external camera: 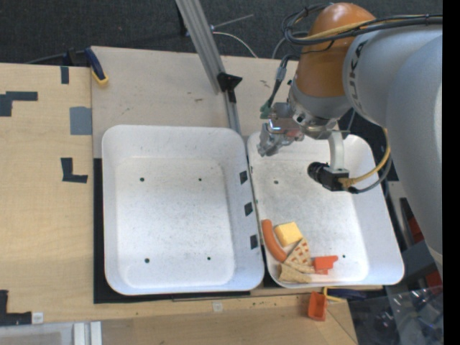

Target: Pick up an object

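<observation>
In the right bin (359, 214), several small objects lie near the front left corner: an orange sausage-shaped piece (272, 241), a yellow block (289, 233), a tan waffle-like wedge (298, 259) and a small orange-red piece (325, 264). My gripper (268, 144) hangs over the bin's back left corner, well behind these objects and apart from them. Nothing shows between its fingers.
The left bin (172, 207) sits beside the right one, with a raised divider edge (248, 207) between them. A slanted metal pole (205, 45) rises behind the bins. A black cable loop (327, 176) hangs from the arm over the right bin. An orange clip (316, 305) lies at the bench's front edge.
</observation>
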